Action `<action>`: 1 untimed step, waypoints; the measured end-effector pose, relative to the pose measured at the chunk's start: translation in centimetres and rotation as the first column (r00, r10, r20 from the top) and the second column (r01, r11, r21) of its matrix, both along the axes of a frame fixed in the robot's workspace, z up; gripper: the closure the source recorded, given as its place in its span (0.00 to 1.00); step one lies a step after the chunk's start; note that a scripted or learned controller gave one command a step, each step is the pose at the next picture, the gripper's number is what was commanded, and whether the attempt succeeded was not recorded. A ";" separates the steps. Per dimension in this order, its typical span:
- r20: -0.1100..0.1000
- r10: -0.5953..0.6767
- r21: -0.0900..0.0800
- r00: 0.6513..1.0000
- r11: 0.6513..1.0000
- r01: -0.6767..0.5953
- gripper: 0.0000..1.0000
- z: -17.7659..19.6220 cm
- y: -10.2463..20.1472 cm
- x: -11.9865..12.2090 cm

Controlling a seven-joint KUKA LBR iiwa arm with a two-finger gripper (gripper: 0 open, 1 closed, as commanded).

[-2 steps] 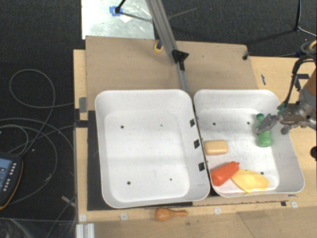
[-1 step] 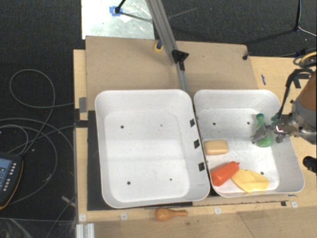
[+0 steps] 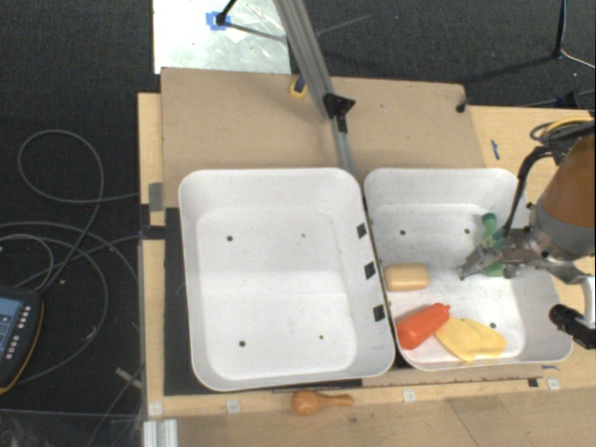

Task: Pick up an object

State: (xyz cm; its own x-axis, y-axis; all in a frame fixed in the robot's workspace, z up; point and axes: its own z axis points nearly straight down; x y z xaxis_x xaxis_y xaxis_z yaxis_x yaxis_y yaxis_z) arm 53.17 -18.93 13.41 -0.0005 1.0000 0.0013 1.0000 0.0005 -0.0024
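Observation:
The right bin (image 3: 438, 194) holds several objects. A tan block (image 3: 407, 277) lies by its left wall. A red-orange piece (image 3: 423, 325) and a yellow piece (image 3: 472, 339) rest side by side at its front. My gripper (image 3: 477, 264) is low over the right half of this bin, reaching in from the right, about a hand's width right of the tan block. A small green object (image 3: 490, 222) shows just behind the gripper, and more green (image 3: 497, 269) shows against the gripper body. Whether that green is in the grip is hidden.
The left bin (image 3: 200, 250) sits beside the right one, with black clips along the shared wall (image 3: 370, 270). A brown pear-shaped object (image 3: 320, 400) lies on the bench in front of the bins. A grey slanted pole (image 3: 312, 54) ends just behind the bins.

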 end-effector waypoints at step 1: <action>0.006 0.001 -0.002 1.000 1.000 0.000 1.00 1.3 -0.1 0.2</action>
